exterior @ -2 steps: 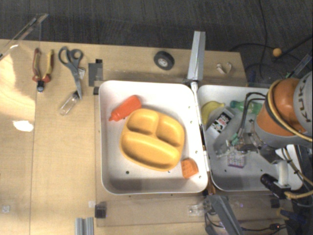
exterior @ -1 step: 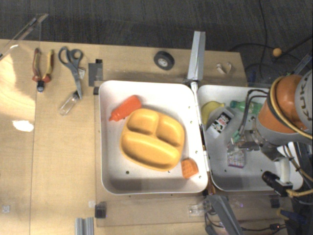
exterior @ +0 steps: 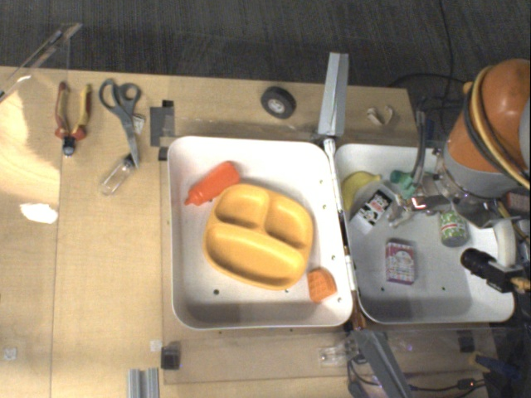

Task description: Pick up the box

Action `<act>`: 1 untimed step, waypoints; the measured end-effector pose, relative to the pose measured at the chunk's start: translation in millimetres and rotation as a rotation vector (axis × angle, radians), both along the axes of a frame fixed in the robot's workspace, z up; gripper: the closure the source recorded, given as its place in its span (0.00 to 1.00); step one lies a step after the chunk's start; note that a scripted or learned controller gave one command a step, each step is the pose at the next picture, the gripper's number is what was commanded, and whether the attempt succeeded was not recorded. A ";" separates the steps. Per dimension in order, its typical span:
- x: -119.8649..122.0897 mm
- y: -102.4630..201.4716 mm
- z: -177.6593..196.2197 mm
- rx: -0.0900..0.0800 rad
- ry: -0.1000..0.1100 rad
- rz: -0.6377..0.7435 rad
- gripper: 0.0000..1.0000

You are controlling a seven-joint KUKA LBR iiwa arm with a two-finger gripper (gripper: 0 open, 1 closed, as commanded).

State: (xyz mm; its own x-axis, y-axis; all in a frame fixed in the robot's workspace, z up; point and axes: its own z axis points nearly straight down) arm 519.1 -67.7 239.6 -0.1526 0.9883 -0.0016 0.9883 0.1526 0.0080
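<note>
Box (exterior: 400,262) flat in the right bin (exterior: 431,309), apart from the gripper (exterior: 412,199).
The arm reaches in from the right, gripper low above the box; its grip cannot be told.

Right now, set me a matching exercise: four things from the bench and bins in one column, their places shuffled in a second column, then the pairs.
1. yellow divided plate
2. small box
3. scissors
4. tape roll

A. lying in the right bin
B. on the bench above the left bin
C. middle of the left bin
D. on the bench left of the bins

Pairs: 1-C, 2-A, 3-D, 4-B
</note>
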 end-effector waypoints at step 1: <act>-0.1 -0.1 -0.1 0.000 0.001 0.000 0.00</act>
